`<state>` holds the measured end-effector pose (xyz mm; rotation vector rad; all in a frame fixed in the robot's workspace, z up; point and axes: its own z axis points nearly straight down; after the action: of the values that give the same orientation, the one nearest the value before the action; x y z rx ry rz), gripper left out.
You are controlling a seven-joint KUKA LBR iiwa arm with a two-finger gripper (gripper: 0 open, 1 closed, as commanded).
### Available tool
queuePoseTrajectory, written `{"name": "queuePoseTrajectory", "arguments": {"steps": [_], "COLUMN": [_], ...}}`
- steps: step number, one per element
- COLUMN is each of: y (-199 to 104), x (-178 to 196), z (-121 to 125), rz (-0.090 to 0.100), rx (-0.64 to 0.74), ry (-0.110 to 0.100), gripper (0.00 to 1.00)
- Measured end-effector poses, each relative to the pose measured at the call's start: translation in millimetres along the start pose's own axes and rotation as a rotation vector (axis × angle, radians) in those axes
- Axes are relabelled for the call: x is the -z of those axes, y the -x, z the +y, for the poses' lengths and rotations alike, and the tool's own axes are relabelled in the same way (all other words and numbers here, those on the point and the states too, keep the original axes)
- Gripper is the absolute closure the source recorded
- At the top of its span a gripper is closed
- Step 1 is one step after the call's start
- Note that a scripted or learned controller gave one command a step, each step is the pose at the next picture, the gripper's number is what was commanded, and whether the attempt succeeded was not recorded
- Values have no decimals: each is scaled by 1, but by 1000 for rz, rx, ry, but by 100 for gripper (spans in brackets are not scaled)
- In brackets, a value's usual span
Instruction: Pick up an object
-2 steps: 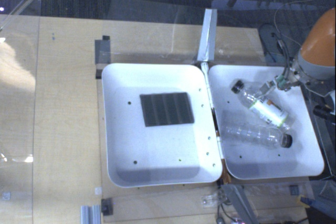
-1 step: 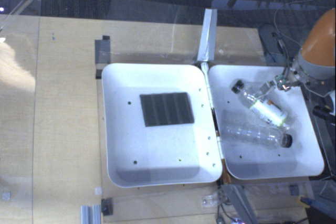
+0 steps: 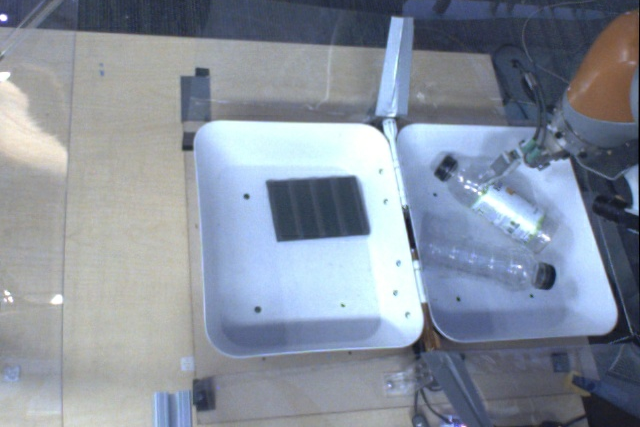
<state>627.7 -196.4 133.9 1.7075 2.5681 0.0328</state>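
Nearest the camera, the left bin (image 3: 300, 330) carries a dark ribbed rectangular pad (image 3: 318, 208) lying flat near its middle. It is well apart from the arm.

The right bin (image 3: 590, 315) holds 2 clear plastic bottles. The nearer bottle (image 3: 490, 265) lies on its side along the bin floor, its dark cap toward the right wall. The farther bottle (image 3: 495, 200), with a pale label and a dark cap at its upper-left end, lies slantwise just beyond the first; whether the 2 touch cannot be told.

Farther back, the arm enters from the right, its orange band (image 3: 605, 80) above the wrist. The gripper (image 3: 535, 153) sits low over the far right part of the right bin, near the farther bottle's right side. Whether it is released or clenched cannot be told; nothing is seen held.

Judgement: the approach step is in hand, with no grasp made. The next move calls for centring over 1 bottle's body, across its width, then descending and closing. Clear round plastic may roll or slip.
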Motion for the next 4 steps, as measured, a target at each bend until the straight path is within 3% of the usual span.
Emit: {"name": "queuePoseTrajectory", "arguments": {"steps": [4], "y": [-5], "x": [-1], "z": [9], "rz": [0], "rx": [133], "ry": [6], "gripper": [0]}}
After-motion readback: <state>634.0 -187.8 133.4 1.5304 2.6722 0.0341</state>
